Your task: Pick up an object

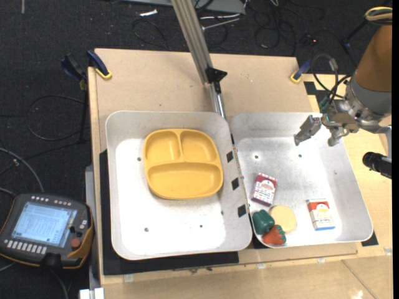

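Four items sit toward right bin's point(349, 167) near edge, well below the jaws point(319, 132), which are wide, holding nothing; maroon carton point(264, 189) closest.

**Surfaces and finishes on the bench**

We see two white bins with a smooth, faintly glossy sheen: the left bin point(124, 229) at nine o'clock of the right bin point(349, 179), whose floor looks scuffed and greyish. In the left bin a yellow divided tray point(184, 164) looks like smooth moulded plastic with soft highlights. At six o'clock in the right bin, a red carton point(264, 189) and a small white-and-orange box point(320, 215) look like printed card, while the green and red toy vegetables point(269, 227) seem shiny plastic. The bench top point(156, 80) looks like matt, pale wood board. At two o'clock, the gripper point(319, 131) appears grey metal, dull-finished.
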### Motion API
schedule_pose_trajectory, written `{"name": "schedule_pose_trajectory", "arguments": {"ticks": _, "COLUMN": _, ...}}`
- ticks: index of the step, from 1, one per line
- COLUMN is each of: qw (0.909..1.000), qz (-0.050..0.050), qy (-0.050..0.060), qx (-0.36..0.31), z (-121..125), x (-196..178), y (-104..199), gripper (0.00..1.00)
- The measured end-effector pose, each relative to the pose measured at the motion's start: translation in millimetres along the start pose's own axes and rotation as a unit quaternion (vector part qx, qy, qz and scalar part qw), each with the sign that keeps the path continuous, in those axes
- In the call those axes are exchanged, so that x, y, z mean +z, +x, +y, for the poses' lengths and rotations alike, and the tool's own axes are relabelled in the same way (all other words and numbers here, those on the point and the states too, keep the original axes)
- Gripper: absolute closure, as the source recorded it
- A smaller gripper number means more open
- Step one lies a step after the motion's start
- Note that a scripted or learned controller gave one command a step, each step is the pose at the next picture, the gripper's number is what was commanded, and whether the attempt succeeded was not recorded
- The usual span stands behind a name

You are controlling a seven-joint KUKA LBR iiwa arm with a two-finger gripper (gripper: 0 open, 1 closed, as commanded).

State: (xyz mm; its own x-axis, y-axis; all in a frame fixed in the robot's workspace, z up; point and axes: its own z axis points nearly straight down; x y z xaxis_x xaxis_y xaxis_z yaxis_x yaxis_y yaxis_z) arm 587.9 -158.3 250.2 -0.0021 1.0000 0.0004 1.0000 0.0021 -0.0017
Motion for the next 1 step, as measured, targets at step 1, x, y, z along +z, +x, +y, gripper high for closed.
{"name": "schedule_pose_trajectory", "arguments": {"ticks": 1, "qw": 1.0, "qz": 0.0, "qy": 0.0, "qx": 0.0, "z": 0.0, "x": 0.0, "y": -0.1, "gripper": 0.0}}
